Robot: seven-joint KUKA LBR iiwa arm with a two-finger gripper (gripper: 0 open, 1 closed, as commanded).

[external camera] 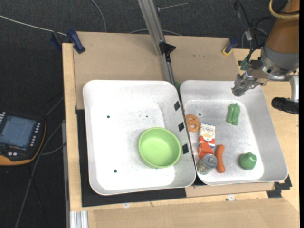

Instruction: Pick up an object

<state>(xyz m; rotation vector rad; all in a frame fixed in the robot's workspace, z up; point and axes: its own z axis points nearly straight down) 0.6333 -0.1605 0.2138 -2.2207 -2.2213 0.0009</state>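
The table (142,213) shows its bare front edge nearest the viewer, bearing two white bins side by side. The left bin (109,108) holds a green bowl (159,147) toward its 4 o'clock corner. The right bin (259,127) holds the candidates for picking: a pretzel (192,122) at 9 o'clock, a small carton (207,134) just beside it, a can (207,164) and an orange sausage-shaped piece (220,158) touching or nearly touching at 7 o'clock, a round green fruit (247,161) at 5 o'clock, and a green lobed piece (233,114) near 12 o'clock. The end effector (243,87) hangs over the bin's rear rim at about 1 o'clock, nothing visible in its grasp; whether it is released or clenched cannot be told. Assessment: no object is yet secured. The green lobed piece lies nearest, standing apart from the rest. Risks noted: a descent from this position could strike the rear wall; the crowded group at 7 o'clock invites a two-object nip or a knock; the round fruit may roll from a closing grip.
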